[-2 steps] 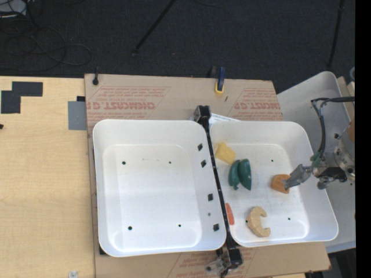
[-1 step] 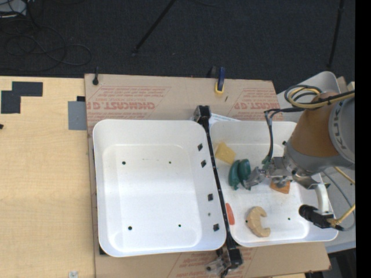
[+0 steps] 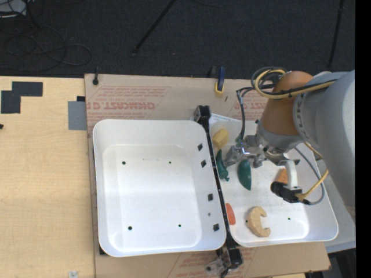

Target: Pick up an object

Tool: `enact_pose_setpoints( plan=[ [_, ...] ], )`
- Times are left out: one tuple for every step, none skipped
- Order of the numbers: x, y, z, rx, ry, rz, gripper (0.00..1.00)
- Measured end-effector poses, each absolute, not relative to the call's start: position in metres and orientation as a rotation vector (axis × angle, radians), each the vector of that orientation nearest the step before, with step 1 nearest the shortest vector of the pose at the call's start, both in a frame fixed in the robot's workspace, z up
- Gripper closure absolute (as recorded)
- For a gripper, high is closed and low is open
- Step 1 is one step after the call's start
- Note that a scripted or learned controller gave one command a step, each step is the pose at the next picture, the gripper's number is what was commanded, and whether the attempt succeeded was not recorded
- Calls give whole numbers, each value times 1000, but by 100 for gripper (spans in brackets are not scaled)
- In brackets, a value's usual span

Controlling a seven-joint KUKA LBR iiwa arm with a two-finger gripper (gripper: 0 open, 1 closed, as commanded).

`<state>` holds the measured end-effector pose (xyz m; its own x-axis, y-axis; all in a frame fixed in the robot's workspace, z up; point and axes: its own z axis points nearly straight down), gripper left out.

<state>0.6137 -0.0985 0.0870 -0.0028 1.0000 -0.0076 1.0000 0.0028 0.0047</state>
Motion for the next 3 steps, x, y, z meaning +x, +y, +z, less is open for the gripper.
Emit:
enact_pose_setpoints(
  plan=[
    [599,-134,85,2226,2224,-5,0],
    [645,-138,84,2222,2226,-3,0],
    [577,-185,85,2231,2221,-6,0]
  ],
)
